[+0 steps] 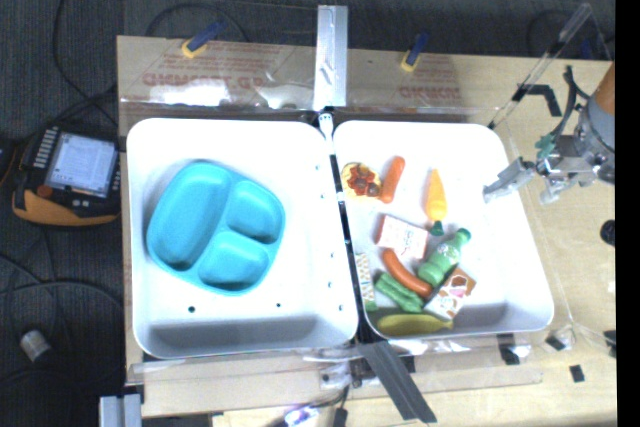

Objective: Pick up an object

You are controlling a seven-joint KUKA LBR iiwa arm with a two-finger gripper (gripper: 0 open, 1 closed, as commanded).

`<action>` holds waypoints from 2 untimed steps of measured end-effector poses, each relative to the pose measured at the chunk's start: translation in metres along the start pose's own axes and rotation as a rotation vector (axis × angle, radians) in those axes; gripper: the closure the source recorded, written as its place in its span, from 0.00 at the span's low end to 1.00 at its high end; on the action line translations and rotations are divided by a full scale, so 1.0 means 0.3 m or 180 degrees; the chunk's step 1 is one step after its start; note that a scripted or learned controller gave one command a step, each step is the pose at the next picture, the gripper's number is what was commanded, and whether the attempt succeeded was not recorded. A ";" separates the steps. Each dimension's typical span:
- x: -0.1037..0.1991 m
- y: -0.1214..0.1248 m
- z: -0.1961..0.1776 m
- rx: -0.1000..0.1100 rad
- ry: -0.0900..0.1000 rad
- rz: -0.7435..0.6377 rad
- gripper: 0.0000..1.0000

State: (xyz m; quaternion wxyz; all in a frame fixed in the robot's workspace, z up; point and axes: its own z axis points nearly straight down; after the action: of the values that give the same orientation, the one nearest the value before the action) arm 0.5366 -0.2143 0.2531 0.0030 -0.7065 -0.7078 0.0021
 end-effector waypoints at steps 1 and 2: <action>0.196 0.059 0.480 -0.0004 -0.0002 0.0416 0.00; 0.200 0.059 0.460 0.0013 0.0011 0.0413 1.00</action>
State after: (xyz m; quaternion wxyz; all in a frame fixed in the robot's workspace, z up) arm 0.5532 -0.1540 0.1152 0.0055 -0.7509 -0.6604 0.0026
